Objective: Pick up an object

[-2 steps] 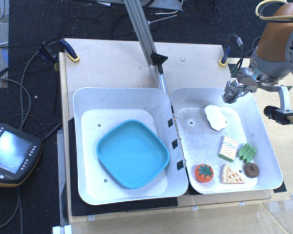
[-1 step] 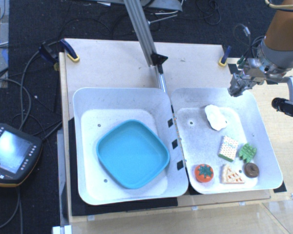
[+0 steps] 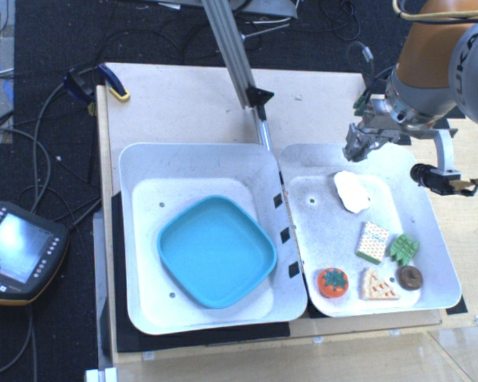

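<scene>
Pale bench (image 3: 183,102) on dark cabled floor (image 3: 40,54); pendant (image 3: 20,249) at nine o'clock; gripper (image 3: 357,151), at two o'clock, state indiscernible.

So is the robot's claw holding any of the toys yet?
No, nothing is held. The gripper hangs above the far edge of the right bin, with nothing between its fingers. The nearest thing, a white lump, lies loose in the bin below it.

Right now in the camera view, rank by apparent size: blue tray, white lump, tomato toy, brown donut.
1. blue tray, by far the largest
2. white lump
3. tomato toy
4. brown donut, smallest

The three small items lie at a similar depth in the right bin, so their order looks safe.
</scene>
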You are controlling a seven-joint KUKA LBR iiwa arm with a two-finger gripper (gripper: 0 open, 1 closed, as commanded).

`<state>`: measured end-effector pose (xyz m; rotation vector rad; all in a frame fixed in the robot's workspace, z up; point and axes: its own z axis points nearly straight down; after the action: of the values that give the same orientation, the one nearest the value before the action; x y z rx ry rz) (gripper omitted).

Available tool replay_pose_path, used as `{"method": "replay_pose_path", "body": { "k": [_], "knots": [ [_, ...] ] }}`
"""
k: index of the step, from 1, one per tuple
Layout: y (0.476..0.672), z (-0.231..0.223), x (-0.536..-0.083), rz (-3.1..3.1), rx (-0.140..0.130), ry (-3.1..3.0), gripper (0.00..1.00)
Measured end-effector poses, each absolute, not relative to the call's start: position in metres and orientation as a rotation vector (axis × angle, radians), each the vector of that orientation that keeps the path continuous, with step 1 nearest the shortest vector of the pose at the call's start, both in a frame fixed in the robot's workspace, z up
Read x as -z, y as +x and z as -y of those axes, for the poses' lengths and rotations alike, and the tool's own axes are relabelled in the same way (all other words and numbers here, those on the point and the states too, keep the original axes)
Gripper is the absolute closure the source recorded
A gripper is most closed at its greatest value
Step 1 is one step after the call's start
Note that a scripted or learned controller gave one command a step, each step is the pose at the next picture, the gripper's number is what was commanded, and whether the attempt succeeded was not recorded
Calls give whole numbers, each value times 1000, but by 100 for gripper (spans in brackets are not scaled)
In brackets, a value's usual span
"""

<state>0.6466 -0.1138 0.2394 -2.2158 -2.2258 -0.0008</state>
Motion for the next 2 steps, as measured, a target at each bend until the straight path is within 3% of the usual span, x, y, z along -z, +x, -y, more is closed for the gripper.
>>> {"method": "replay_pose_path", "body": {
  "k": [2],
  "knots": [
    [619, 29, -237, 2225, 1, -2217, 100]
  ]
}}
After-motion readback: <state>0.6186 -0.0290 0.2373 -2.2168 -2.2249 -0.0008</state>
